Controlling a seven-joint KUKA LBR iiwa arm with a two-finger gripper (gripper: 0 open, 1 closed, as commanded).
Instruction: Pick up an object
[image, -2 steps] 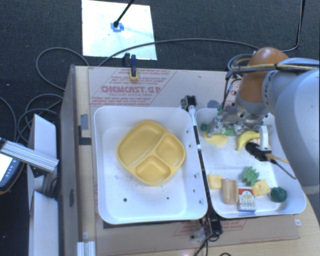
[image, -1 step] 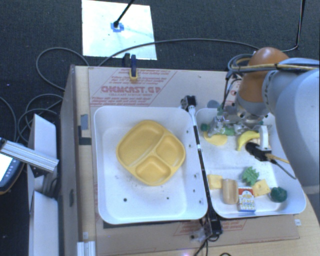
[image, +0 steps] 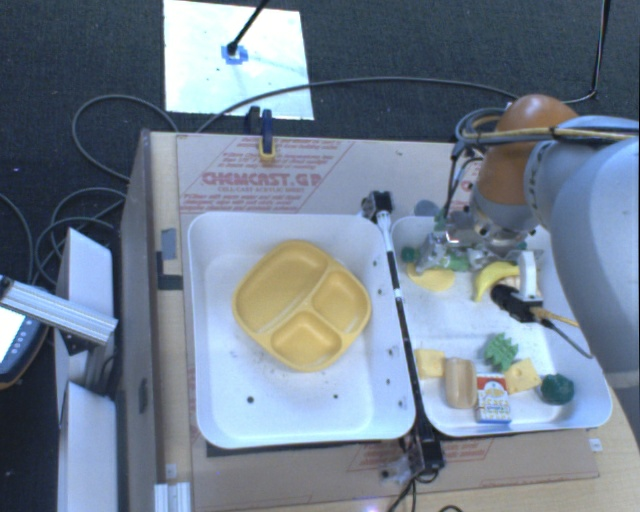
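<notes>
Hovering metal pincer (image: 447, 250) | grip state unclear | over flat yellow piece (image: 434, 279) | curved banana (image: 492, 279) beside

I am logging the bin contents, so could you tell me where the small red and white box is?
The small red and white box lies in the right bin, at its near edge, between a tan block and a dark green toy.

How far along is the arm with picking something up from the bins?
Nothing looks picked up yet. The gripper is low over the far end of the right white bin, among a green toy piece, a pale yellow flat piece and a yellow banana. Nothing is visibly between its fingers. A grasp and lift remain.
</notes>
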